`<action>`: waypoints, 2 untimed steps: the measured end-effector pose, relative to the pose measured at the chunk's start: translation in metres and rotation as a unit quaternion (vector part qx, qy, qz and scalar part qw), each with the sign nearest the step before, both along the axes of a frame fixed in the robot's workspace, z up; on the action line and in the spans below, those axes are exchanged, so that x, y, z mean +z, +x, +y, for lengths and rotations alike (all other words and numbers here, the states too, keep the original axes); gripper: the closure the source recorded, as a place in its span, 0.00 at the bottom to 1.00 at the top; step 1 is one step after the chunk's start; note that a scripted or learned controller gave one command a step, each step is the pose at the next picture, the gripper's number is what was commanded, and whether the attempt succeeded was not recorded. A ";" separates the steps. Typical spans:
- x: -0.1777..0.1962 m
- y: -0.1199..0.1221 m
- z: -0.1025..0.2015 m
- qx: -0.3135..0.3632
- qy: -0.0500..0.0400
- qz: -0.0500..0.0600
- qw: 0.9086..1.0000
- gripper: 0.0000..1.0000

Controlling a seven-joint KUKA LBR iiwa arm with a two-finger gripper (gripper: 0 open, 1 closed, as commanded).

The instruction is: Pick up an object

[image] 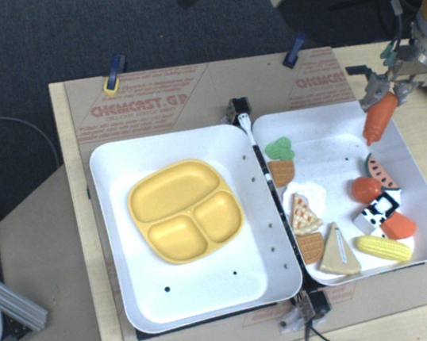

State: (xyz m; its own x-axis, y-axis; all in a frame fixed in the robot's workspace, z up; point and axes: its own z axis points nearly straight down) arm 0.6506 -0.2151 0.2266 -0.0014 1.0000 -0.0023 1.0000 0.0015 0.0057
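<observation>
My gripper (391, 91) hangs over the far right corner of the right bin (328, 133). It is shut on an orange toy carrot (378, 119), which dangles tilted from between the fingers, lifted above the bin floor. Several toy foods lie in the right bin: a green-topped piece (280, 160), a waffle slice (302, 213), a sandwich wedge (339, 251), a corn cob (384, 248), a tomato (365, 188) and a watermelon slice (380, 170).
The left bin (117, 221) holds a yellow divided plate (185, 210). A black-and-white piece (380, 208) and an orange piece (400, 226) sit at the right bin's near right. Clamps (112, 76) grip the bench's far edge.
</observation>
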 end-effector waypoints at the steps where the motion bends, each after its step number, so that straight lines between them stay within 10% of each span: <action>1: -0.004 -0.003 0.051 0.002 0.002 0.003 1.000 1.00; 2: 0.006 -0.017 0.096 0.002 0.002 0.003 1.000 1.00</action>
